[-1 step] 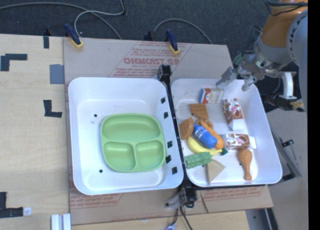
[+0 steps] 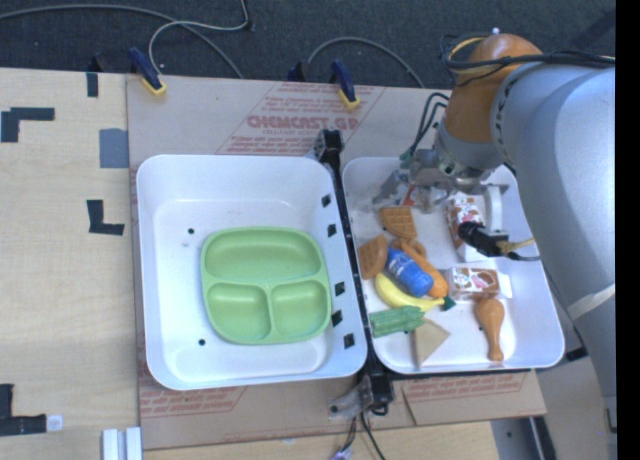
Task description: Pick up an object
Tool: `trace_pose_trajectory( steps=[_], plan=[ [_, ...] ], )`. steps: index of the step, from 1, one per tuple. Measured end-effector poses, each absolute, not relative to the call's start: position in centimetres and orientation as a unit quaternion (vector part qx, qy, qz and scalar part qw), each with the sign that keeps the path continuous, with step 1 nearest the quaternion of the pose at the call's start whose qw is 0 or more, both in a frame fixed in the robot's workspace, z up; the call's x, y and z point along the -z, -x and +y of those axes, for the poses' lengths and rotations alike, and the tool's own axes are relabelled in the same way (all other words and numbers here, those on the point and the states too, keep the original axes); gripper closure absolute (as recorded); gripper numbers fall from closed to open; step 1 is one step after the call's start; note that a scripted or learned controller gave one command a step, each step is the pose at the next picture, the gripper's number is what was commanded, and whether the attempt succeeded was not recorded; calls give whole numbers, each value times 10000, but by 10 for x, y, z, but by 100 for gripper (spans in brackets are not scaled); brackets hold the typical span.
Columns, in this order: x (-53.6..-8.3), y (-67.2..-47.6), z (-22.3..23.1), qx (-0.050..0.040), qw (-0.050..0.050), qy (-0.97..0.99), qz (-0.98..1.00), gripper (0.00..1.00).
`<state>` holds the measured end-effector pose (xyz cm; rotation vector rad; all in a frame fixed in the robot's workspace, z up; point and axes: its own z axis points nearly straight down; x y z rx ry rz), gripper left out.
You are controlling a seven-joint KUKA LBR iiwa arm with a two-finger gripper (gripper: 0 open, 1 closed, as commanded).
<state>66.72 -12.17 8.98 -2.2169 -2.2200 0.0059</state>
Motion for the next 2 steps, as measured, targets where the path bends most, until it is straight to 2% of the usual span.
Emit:
trace_pose_trajectory(
  steps=[1,2],
  plan=[
    [-85,-667,-99,-27,13,7069,-7073,0],
    [-86,-660,-102,-1,-13,7064,-7078,0]
  ],
)
